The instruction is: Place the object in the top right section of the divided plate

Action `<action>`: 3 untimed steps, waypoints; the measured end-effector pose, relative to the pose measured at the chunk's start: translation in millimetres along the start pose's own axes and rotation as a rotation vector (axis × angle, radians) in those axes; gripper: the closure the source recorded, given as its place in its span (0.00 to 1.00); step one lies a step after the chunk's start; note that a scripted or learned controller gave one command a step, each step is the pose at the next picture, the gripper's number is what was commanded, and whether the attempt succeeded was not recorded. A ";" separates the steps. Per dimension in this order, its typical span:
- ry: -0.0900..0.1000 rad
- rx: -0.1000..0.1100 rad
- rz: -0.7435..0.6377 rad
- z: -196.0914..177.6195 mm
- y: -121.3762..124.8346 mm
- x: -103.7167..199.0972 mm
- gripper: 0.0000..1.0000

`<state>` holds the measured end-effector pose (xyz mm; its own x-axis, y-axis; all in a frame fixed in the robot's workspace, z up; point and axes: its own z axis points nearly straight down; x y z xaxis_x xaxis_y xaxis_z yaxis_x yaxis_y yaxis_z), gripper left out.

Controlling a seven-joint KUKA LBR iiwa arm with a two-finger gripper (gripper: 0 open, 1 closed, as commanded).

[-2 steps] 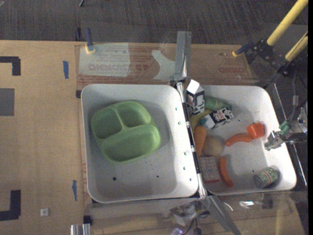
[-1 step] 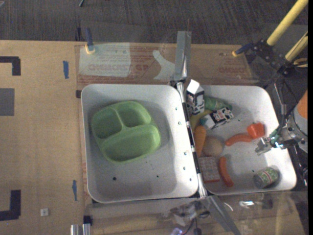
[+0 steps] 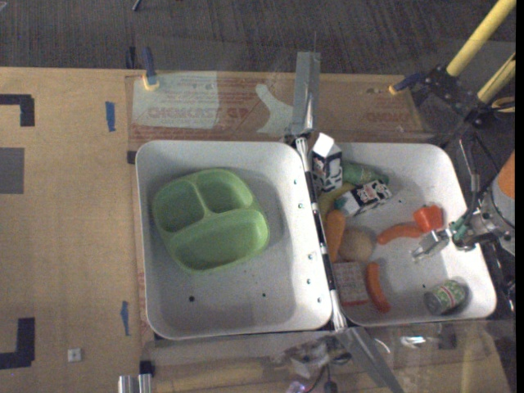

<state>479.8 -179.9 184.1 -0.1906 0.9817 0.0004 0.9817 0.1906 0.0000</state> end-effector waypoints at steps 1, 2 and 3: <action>-0.003 -0.003 -0.128 -126.1 -7.8 -43.7 0.00; -0.007 -0.006 -0.129 -136.6 -6.5 -44.0 1.00; -0.001 -0.001 -0.162 -91.1 5.0 24.0 1.00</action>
<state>480.2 -155.4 275.2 -0.3468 0.9379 -0.0005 0.9379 0.3468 0.0005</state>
